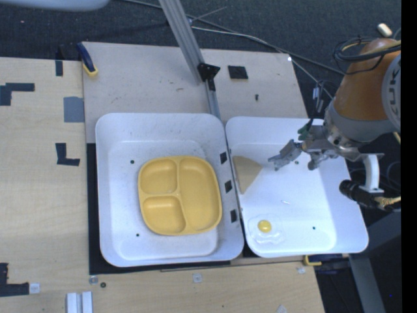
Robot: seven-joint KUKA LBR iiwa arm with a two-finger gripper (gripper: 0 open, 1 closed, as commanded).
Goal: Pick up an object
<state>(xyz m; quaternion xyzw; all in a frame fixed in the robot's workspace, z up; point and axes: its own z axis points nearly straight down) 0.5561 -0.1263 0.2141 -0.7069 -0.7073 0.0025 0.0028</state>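
In the right bin [339, 237] lie a tan wedge-shaped piece [246, 172] against the left wall and a fried-egg toy [265, 229] with a yellow yolk near the front. My gripper [299, 158] hangs over the upper middle of that bin, its two fingers spread apart with nothing between them. It stands to the right of the tan wedge and well above the egg. A yellow divided plate [179, 194] rests in the left bin [117, 240].
A slanted metal pole [189, 38] runs down to the divider between the bins. Black clips [226, 186] sit along that divider. Cables [273, 47] trail across the bench behind the right bin. The arm's orange band [368, 90] looms over the right edge.
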